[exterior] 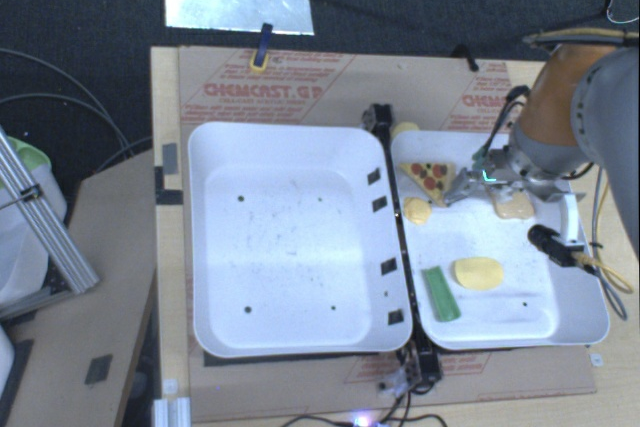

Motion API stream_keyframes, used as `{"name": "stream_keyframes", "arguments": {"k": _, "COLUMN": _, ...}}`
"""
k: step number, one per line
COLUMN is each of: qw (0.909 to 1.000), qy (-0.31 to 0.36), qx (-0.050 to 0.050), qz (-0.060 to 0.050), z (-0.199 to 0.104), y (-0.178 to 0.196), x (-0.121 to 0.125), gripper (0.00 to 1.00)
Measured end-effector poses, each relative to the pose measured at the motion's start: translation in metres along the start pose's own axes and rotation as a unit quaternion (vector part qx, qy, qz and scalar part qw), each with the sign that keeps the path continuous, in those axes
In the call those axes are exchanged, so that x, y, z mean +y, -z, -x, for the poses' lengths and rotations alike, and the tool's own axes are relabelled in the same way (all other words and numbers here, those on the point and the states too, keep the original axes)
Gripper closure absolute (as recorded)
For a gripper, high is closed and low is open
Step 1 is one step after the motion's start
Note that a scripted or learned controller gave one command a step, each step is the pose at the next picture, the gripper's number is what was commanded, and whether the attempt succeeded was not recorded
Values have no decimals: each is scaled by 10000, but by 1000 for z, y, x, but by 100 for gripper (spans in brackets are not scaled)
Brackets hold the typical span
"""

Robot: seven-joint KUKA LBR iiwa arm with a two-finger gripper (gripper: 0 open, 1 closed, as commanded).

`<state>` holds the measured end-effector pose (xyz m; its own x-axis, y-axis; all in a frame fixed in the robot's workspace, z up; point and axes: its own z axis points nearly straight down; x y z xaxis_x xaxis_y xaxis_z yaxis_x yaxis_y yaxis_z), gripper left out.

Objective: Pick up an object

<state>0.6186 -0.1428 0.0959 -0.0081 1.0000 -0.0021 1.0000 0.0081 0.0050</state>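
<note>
Arm (590,105) comes in from the right, grey body with the orange band up top, wrist angled down-left into the right bin (575,315). Gripper (468,187) sits low over the upper part of that bin, tip pointing left toward the pizza slice. Small green light glows on the gripper body. Can't tell the jaw state from this angle; nothing visibly between them.

Right bin contents:
- pizza slice (428,177): toy wedge, tan crust, red topping with dark spots, flat near the upper-left corner, just beside the gripper tip. Contact or a gap: can't tell.
- small yellow piece (417,211): roundish, just below the pizza slice, near the divider.
- pale beige item (515,206): partly under the gripper body, shape unclear.
- yellow oval (478,272): lemon-like, flat mid-bin, well apart from the gripper.
- green stick (440,293): flat rectangular bar, lying diagonally, just left of the yellow oval.

A black part of the arm hangs over the right side of the bin.

Left bin (215,150) lies alongside, white, shallow.
</note>
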Motion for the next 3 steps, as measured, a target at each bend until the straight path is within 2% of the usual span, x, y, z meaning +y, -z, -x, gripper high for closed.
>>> {"name": "stream_keyframes", "arguments": {"k": 1, "qw": 10000, "qy": -53, "qx": 16, "qz": -57, "z": 8, "y": -12, "x": -78, "gripper": 0}}
{"name": "stream_keyframes", "arguments": {"k": 2, "qw": 10000, "qy": -19, "qx": -7, "qz": 12, "z": 43, "y": -10, "x": -24, "gripper": 0}}
{"name": "stream_keyframes", "arguments": {"k": 3, "qw": 10000, "qy": -9, "qx": -8, "qz": 27, "z": 64, "y": -10, "x": 43, "gripper": 0}}
